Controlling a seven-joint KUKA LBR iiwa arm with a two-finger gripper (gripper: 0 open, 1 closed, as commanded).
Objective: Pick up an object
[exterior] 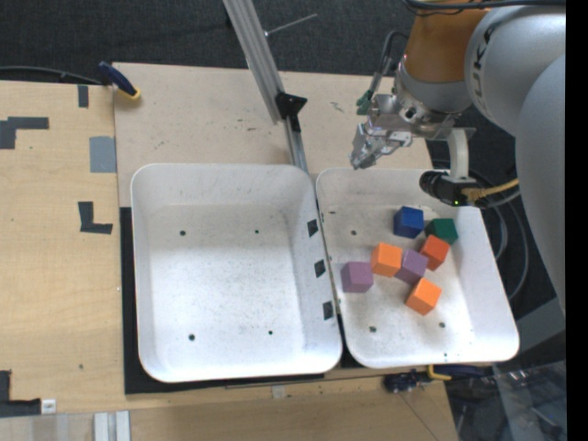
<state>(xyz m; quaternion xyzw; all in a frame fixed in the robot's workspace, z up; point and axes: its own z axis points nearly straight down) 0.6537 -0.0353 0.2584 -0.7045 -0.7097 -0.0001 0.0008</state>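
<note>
Several small cubes lie in the right bin (478, 338): a blue cube (409, 220), a green cube (444, 229), an orange-red cube (435, 248), an orange cube (387, 258), a purple cube (413, 265), a second purple cube (356, 277) and another orange cube (424, 295). My gripper (365, 157) hangs above the far left corner of the right bin, well clear of the cubes. Its fingertips sit close together with nothing between them.
The left bin (147, 246) stands beside the right one, sharing a middle wall. A slanted metal rail (262, 53) runs down to the bins' far junction. A blue and yellow clamp (119, 79) lies on the bench at the far left.
</note>
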